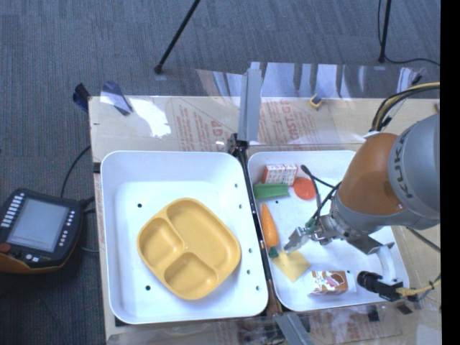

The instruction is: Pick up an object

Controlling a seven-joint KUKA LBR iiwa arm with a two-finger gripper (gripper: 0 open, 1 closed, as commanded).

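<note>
Leftward, one bin (115, 192) holds one yellow divided plate (188, 247). Rightward, the second bin (345, 157) holds one carton (279, 174), green piece (271, 190), red disc (305, 187), carrot (269, 226), cheese wedge (291, 265), brown packet (330, 282). Tool (296, 240): fingers apart above the wedge, gripping nothing.

You get bright, even light; glare washes the plastic sheet (154, 121) at ten o'clock, shadows stay soft, and fine detail looks slightly blurred.

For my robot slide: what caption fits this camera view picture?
Robot hand hovers over toy carrot and cheese; yellow plate waits in left bin.
</note>
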